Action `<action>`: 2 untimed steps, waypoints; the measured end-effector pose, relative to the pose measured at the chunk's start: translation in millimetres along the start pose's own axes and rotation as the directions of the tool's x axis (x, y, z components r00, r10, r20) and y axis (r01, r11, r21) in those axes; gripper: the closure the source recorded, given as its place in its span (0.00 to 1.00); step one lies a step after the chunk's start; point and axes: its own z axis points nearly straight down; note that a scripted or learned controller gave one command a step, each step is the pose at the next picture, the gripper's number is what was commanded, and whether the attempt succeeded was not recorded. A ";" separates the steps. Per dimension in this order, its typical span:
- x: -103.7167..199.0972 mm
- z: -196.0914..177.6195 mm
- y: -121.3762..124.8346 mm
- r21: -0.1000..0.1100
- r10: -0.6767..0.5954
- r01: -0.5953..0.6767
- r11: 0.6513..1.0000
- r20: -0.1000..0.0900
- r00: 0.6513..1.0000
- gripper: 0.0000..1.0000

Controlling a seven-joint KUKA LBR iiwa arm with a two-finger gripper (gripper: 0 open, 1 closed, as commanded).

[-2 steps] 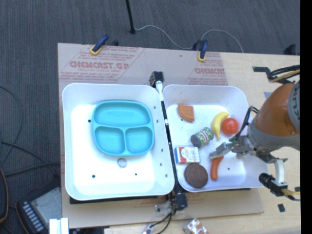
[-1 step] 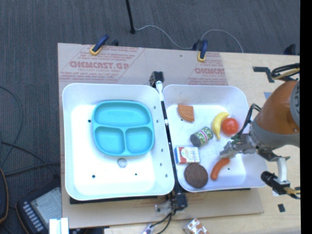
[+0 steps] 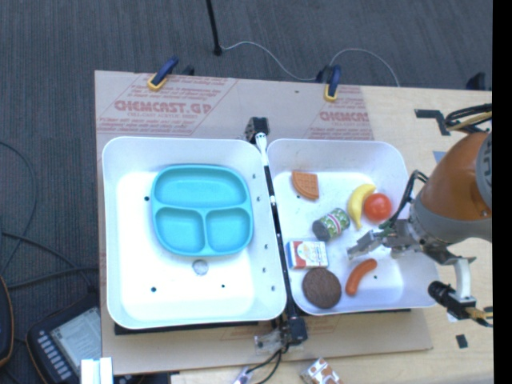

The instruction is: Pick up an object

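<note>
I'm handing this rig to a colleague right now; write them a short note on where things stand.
Hand: over the right bin, fingers spread open, holding nothing, just above the sausage.
Right bin contents: banana, tomato, green can lying on its side, small carton, brown round patty, orange wedge.
Left bin: blue divided plate.
Done: nothing lifted yet.
Left: close on an object, probably the sausage or banana nearest the fingers, and raise it.
</note>
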 end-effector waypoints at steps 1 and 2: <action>0.2 -9.5 0.2 0.000 0.000 0.000 1.000 0.000 1.000 1.00; 0.3 -9.4 0.1 0.001 0.000 0.000 1.000 0.000 1.000 0.00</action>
